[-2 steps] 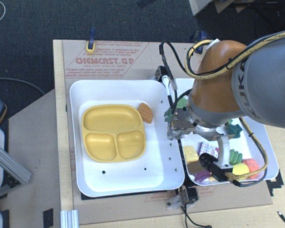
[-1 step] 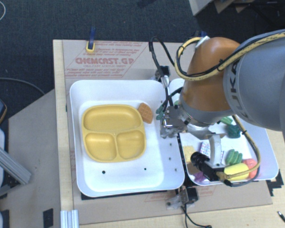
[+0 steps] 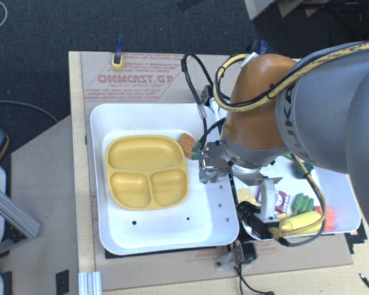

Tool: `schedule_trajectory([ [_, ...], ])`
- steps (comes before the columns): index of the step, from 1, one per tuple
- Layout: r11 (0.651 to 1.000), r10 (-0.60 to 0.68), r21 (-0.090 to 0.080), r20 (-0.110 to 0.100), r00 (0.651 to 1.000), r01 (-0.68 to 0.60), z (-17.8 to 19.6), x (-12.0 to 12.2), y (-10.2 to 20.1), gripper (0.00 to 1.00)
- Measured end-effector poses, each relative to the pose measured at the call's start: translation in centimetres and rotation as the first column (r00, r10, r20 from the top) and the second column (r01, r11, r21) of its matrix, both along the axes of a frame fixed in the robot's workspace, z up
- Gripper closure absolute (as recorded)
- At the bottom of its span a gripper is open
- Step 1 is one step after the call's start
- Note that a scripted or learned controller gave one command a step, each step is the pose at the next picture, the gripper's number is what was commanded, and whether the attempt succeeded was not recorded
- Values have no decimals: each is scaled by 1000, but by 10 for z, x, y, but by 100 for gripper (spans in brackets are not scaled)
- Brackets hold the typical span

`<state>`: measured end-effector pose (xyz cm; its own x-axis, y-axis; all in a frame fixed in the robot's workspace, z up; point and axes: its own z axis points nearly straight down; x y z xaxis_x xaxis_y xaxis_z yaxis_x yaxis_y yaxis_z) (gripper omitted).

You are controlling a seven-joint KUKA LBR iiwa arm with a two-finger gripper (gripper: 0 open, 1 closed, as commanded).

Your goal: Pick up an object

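Arm (image 3: pixel 277 109) overhead, brown object (image 3: pixel 187 143) left of jaws (image 3: pixel 208 165)

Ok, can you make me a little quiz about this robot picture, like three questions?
1. True or false: the yellow plate lies in the left bin.
2. How many compartments does the yellow plate have: A) two, B) three, C) five?
3. Fill in the missing word: the small tan piece sits by the plate's upper ______ corner.

Key
1. True. It lies flat on the white floor of that bin.
2. B. One long compartment on top and two smaller ones below.
3. Right. It sits beside the plate, between it and the arm, whose orange band hangs over the divide between the bins.
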<state>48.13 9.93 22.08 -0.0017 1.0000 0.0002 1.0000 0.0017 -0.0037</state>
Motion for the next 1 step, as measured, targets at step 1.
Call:
schedule_trajectory([
  [1,1000,0,0,6,1000,0,9,9,-3,100],
])
